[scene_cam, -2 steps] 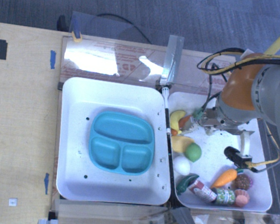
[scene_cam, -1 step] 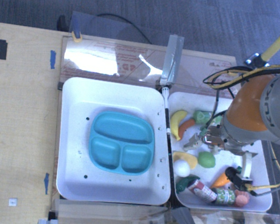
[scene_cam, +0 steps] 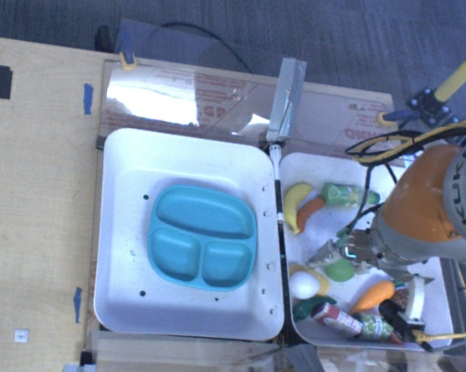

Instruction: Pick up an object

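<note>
Our claw over the toy food in the right bin

Our claw (scene_cam: 336, 254) hung low in the right bin (scene_cam: 440, 320), just above a little green ball (scene_cam: 340, 271); we could not tell if it was open or closed. The ball looked light, hard and slippery, so we thought squeezing its round middle was best.

A sky-blue three-compartment plastic tray (scene_cam: 203, 236) lies in the middle of the left shallow white bin (scene_cam: 126, 168). The right shallow white bin (scene_cam: 444, 321) holds a yellow toy banana (scene_cam: 296, 204) at its far left, a white egg (scene_cam: 305, 284) nearer, an orange toy carrot (scene_cam: 374, 296) right of the egg, and what seems a green bottle (scene_cam: 342, 193) beside the banana.
</note>
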Tool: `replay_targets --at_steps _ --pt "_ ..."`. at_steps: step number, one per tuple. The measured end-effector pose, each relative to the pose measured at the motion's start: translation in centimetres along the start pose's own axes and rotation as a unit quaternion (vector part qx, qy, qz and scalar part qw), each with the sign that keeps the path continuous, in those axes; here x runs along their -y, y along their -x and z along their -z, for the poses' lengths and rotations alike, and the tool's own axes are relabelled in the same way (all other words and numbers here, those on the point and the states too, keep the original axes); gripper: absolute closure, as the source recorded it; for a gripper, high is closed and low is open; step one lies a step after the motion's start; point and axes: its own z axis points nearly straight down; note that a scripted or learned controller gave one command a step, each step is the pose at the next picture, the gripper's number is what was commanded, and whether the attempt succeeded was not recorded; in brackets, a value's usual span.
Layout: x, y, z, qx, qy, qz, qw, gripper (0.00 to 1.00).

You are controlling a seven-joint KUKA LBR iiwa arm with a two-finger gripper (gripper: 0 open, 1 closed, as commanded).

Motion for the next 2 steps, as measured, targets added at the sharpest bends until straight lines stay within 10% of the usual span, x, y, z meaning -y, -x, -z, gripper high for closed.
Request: replay_targets --at_steps 1,2 --pt "-0.2 0.0 1.1 0.001 0.004 -0.001 1.0000 1.00" --pt "-2.4 -5.8 9.9 0.000 0.000 0.048 0.9988 1.00"
